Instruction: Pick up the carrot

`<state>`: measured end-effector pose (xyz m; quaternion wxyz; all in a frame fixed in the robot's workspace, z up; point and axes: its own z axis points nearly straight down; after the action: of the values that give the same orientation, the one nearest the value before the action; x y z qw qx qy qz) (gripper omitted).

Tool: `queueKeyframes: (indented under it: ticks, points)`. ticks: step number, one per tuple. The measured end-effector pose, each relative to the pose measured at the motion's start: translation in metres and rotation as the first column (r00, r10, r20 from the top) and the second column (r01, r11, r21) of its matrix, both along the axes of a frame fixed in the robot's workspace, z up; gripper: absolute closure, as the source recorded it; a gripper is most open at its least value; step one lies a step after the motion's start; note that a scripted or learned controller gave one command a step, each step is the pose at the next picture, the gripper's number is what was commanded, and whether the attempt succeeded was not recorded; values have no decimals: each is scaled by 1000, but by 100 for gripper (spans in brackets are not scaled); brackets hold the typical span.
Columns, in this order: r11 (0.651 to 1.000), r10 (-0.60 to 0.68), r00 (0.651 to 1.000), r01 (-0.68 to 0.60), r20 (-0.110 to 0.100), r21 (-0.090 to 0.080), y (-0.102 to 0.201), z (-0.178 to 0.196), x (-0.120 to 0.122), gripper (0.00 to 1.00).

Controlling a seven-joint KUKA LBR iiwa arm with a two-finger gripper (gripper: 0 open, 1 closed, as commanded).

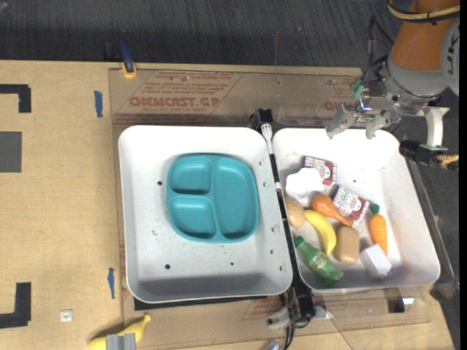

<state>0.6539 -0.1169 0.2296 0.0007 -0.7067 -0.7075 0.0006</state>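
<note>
My gripper [360,123], fingers spread and gripping nothing, hovers above the right bin's [417,195] far rim; the carrot [378,230] lies inside that bin.

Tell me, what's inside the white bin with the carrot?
The right bin holds the carrot, a banana, a green bottle, a bread roll and small packets. Whatever lies beneath that pile is covered.
</note>
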Motion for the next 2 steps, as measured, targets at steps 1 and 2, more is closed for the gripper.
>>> queueKeyframes:
  ticks: [1,2]
  points:
    - [985,173,985,-173,-8,2,-31,-127,-52,0]
    - [932,363,932,-363,12,2,-71,-140,-152,0]
